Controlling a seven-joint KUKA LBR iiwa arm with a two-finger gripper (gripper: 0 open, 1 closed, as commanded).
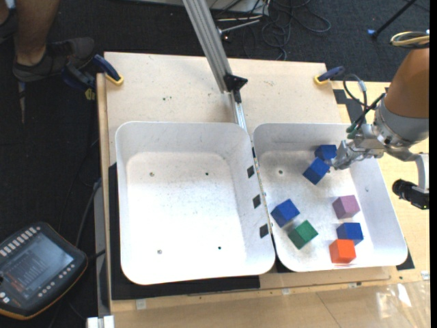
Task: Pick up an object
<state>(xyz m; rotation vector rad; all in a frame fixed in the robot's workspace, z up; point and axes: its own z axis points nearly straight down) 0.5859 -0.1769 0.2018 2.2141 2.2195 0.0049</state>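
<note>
The right bin holds several small cubes. My gripper reaches in from the right and hangs low over the bin's upper part. A blue cube sits right against its tip on the left side, and a second blue cube lies tilted just below and to the left of that. I cannot make out whether either cube is gripped. Further forward lie a third blue cube, a green cube, a purple cube, another blue cube and an orange cube.
The left bin adjoins the right bin along a shared middle rim. A slanted metal pole meets the bench behind the bins. A teach pendant lies at lower left, off the bench.
</note>
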